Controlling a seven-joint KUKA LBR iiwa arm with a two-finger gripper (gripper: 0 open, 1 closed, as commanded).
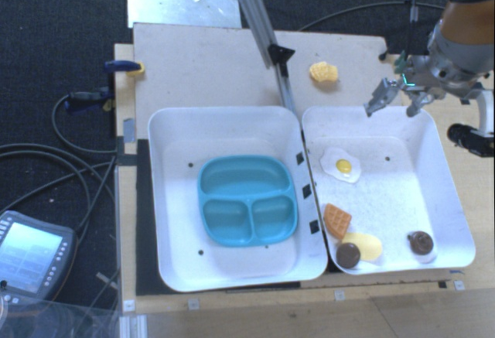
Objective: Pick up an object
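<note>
My gripper (397, 100) hangs above the far edge of the right bin (441, 174), open, with nothing between its fingers. In that bin lie a fried egg (341, 165) near the middle left, a waffle piece (336, 220), a yellow oval piece (366, 245), a dark brown round piece (347, 255) at the near left, and a brown chocolate doughnut (421, 243) at the near right. All of them sit well below and nearer than the gripper.
The left bin (174, 174) holds a blue divided plate (247, 199). A yellow toy piece (323, 73) lies on the bench behind the bins. A slanted metal pole (255, 8) crosses above the bins' divide. A blue clamp (120, 66) grips the bench's left edge.
</note>
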